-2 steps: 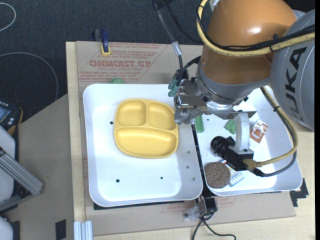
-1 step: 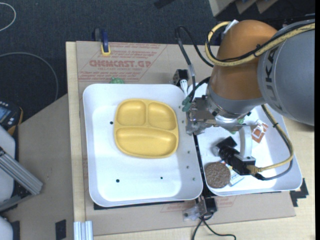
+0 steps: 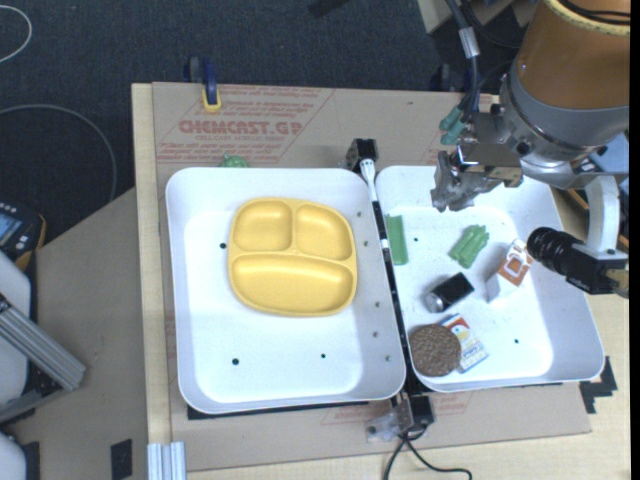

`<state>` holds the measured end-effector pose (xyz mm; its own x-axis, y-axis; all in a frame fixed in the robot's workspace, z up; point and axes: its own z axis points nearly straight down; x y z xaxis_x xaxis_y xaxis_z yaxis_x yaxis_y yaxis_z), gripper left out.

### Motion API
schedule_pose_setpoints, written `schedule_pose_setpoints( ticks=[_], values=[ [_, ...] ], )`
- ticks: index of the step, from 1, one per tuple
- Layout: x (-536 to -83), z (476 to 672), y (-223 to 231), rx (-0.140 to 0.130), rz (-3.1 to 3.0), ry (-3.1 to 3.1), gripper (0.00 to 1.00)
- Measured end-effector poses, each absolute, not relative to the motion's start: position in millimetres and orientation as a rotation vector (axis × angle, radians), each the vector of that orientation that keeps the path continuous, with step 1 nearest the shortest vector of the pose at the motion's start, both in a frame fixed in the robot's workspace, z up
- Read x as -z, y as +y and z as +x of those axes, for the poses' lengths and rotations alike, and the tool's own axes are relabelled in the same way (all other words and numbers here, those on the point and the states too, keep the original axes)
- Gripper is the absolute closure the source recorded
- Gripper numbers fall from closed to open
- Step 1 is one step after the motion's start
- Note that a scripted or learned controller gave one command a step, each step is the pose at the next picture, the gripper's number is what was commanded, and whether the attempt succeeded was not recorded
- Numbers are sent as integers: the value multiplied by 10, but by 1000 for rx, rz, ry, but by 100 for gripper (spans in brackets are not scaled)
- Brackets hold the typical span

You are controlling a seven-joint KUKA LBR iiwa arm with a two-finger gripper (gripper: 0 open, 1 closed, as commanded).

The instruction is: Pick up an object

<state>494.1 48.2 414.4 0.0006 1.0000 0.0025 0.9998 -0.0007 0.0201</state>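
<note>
Gripper (image 3: 452, 198) hung over right bin (image 3: 570, 363); grip state unclear.
Nearby lay green stick (image 3: 397, 239), green block (image 3: 468, 245), black box (image 3: 450, 292).

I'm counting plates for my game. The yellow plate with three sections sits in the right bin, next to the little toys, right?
Not quite. The yellow plate does have three sections, but the camera view shows it in the left bin, by itself. The little things, like the green block and the brown disc, lie in the right bin.
</note>
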Motion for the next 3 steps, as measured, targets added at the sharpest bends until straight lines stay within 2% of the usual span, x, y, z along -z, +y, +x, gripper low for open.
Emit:
schedule_pose_setpoints(
  ticks=[1,2,3],
  values=[
    [-4050,4929,502,0,2220,2222,0],
    [-2360,4760,981,21,2227,2232,0],
    [-2553,4796,958,-2,2222,2220,100]
  ],
)
